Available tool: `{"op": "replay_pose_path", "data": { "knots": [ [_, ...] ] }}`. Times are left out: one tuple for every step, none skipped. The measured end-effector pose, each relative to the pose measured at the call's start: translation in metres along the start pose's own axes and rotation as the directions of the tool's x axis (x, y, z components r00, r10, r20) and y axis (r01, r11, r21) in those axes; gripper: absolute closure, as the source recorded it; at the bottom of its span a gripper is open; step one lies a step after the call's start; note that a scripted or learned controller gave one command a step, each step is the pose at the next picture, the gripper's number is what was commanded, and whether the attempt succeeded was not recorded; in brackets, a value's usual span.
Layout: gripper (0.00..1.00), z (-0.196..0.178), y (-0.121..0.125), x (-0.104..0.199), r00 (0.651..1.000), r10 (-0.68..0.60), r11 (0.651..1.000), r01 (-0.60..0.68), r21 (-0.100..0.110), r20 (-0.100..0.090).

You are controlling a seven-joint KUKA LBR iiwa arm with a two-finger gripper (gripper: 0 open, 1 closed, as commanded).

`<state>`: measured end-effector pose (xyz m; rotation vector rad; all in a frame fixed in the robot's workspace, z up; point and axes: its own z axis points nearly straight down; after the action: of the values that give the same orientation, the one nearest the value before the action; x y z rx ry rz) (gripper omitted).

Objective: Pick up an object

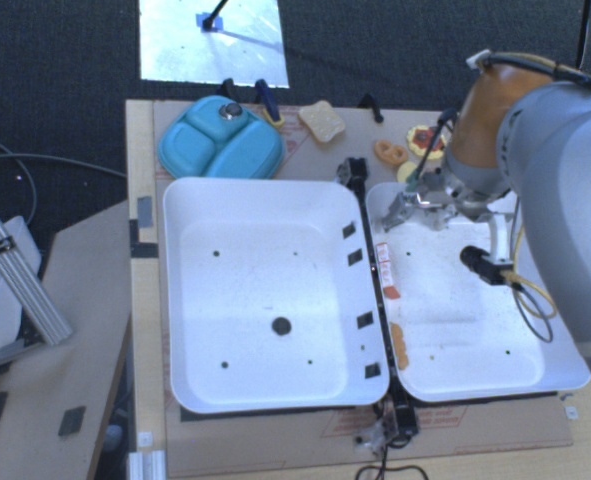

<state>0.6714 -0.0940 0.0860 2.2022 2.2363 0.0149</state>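
One small orange toy (pixel 398 345) lay by the right bin's (pixel 535 373) left edge, light and hard, good to pinch across. My gripper (pixel 422 206): grip unclear.

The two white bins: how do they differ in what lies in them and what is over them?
The left bin holds one small dark round thing; the right bin holds small orange pieces by its left wall. The arm reaches over the right bin, its tool near that bin's far left corner; nothing hangs over the left bin. Both are white, shallow, and sit side by side.
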Motion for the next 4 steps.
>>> {"op": "replay_pose_path", "data": {
  "knots": [
    [0.0, 0.001, -0.002, 0.011, 1.0, 0.009, 1.0, -0.009, 0.006, 0.004],
    [1.0, -0.011, -0.001, 0.009, 1.0, 0.007, 1.0, -0.007, 0.001, 0.007],
    [1.0, -0.105, 0.001, 0.096, 1.0, 0.004, 1.0, -0.004, -0.001, 0.001],
    [1.0, -0.098, -0.005, 0.152, 1.0, 0.006, 1.0, -0.006, 0.007, 0.002]
  ]
}}
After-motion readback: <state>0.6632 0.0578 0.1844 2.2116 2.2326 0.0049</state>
